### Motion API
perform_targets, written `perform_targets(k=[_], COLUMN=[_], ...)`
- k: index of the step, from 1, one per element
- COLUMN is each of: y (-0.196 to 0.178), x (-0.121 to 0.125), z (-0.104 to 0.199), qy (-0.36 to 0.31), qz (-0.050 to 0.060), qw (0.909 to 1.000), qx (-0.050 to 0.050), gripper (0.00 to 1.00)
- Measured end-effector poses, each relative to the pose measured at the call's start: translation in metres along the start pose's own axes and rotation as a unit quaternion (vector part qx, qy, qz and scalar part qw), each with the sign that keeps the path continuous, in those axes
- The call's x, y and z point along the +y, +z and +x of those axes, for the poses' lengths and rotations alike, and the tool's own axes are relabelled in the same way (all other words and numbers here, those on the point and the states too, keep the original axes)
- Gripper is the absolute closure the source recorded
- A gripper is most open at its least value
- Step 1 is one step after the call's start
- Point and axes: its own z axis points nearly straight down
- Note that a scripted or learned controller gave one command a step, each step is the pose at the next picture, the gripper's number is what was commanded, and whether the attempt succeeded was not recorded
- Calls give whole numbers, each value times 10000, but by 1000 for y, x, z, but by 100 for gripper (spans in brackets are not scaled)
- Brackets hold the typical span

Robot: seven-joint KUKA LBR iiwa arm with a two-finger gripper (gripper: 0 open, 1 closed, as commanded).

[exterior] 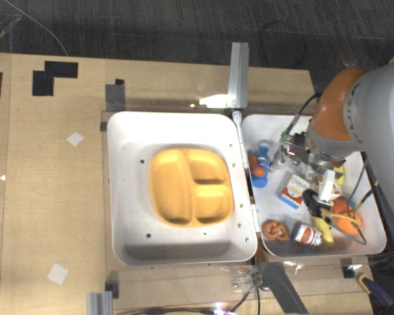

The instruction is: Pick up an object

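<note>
Right bin point(375, 241) cluttered: pretzel point(273, 229), bottle point(308, 235); tool point(301, 161) above, grip unclear.

A yellow tray point(187, 186) sits in the white left bin point(128, 143); the right bin point(262, 126) (also white) holds a blue bottle point(261, 165) and an orange toy point(347, 223).

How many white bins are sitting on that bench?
2. The left bin holds a yellow divided tray. The right bin beside it holds a jumble of small items, with the arm reaching over it.
</note>
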Motion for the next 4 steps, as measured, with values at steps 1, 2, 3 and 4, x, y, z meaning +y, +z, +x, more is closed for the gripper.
perform_targets(k=[1,2,3,4], y=[4,-8,-7,-17], x=[52,55,54,56], z=[-24,-23,-23,-22], qy=[-1912,-1936,-1939,-1957], qz=[26,-1,3,-14], qw=[9815,9811,9810,9806], qx=[56,54,53,53], gripper=[0,100,0,100])
